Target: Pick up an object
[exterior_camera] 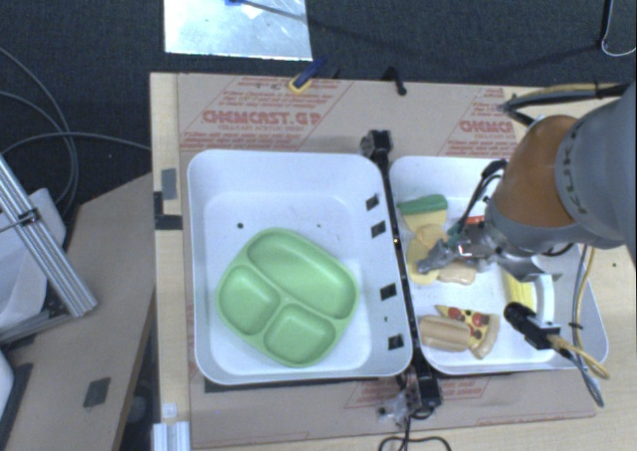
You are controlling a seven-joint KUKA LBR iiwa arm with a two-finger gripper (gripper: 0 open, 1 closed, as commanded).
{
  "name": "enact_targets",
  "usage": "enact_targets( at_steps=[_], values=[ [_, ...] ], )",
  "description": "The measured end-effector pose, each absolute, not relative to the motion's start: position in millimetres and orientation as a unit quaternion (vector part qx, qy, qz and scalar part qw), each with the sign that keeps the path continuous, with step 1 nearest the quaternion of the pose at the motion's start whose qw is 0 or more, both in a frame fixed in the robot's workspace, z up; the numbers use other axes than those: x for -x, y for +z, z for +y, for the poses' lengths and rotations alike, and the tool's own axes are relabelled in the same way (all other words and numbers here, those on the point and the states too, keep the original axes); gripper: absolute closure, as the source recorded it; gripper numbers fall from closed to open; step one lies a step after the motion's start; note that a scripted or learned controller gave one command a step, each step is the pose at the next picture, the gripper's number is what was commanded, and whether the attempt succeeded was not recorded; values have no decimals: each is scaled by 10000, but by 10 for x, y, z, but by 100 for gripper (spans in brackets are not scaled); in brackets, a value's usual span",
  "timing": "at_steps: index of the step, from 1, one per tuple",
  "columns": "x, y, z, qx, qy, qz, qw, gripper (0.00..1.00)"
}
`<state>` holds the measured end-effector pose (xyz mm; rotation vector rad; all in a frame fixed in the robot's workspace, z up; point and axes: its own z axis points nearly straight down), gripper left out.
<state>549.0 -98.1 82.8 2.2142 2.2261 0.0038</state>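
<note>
Gripper (430, 262) sits low in the right bin (468, 162), at its left-centre, pointing toward the divider betw. the bins. Its grey metal tip lies over the lower edge of a pale yellow piece (426, 238) (soft-looking, lumpy outline) and touches or nearly touches a tan piece (460, 277), flat and rounded, just below-right of it. Wide or closed: can't tell from this angle, and nothing is clearly gripped.

Other items in the right bin, all toy-like:
- sponge-shaped block (422, 206), yellow body w/ a green top layer, near the bin's upper left, touching the pale yellow piece.
- bun-shaped piece (444, 334), tan, smooth, oblong, by the front wall.
- pizza slice (478, 324), triangular w/ red and green spots, resting against the bun's right end.
- yellow strip (519, 292), narrow, right of the tan piece, partly under the wrist.

Left bin (289, 165), glossy white plastic w/ rounded corners, holds a green plate (289, 295): matte, rounded-square, three compartments, turned at an angle toward the front.

Arm (587, 180) is smooth grey w/ an orange band (528, 180), coming in over the right bin's far right side. Both bins rest on a cardboard sheet (259, 106) w/ red print.
</note>
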Motion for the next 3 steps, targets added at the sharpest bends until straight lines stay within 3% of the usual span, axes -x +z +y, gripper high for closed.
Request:
enact_targets(
  at_steps=[1, 2, 3],
  values=[
    [-5339, 1907, -811, -7051, 39, 7091, 42, 0],
    [-5212, 800, -1345, -7086, -10, 7056, -7, 0],
    [-5979, 1879, -1221, -7040, 50, 7102, 75, 0]
  ],
)
